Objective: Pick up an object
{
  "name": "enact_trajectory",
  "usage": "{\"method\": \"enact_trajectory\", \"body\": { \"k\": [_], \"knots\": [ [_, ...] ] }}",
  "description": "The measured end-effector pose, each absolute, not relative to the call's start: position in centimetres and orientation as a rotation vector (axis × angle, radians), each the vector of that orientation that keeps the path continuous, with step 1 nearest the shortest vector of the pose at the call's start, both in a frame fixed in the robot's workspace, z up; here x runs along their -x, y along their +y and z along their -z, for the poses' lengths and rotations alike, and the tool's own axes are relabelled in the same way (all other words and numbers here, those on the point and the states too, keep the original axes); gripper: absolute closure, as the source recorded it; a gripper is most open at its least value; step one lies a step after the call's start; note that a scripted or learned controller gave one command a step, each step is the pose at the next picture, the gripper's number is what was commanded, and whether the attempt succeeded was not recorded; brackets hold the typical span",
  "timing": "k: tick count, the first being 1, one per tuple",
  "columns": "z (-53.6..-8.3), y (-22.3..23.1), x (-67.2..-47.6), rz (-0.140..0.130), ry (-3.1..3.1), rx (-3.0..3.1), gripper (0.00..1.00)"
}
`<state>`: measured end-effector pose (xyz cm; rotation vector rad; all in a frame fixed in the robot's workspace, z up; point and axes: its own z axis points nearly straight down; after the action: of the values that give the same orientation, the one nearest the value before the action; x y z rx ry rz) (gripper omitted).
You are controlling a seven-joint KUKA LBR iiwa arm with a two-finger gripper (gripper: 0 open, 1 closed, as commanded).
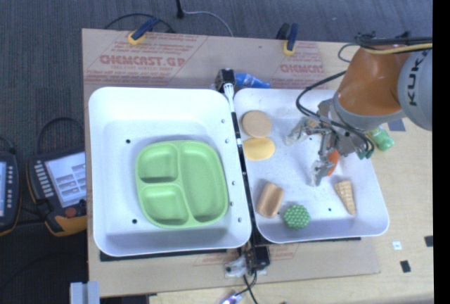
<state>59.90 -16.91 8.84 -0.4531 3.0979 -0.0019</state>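
The jaws' spread cannot be told; the gripper [325,167] hangs low in the right bin [365,225], seemingly holding nothing. Candidates lie close for a short reach: the cone [345,195] just beside it; the green ball [296,216] nearer the front.

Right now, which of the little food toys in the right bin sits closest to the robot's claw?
The cone-shaped tan piece, pointing toward the bin's near edge. It lies just beside the gripper, while the green ball, bread roll and two round yellow pieces lie further left.
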Motion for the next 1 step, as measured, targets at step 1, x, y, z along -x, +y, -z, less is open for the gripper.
{"method": "enact_trajectory", "body": {
  "k": [1],
  "knots": [
    [-8.89,-17.03,-59.85,0.01,2.96,1.01,0.0]
  ]
}}
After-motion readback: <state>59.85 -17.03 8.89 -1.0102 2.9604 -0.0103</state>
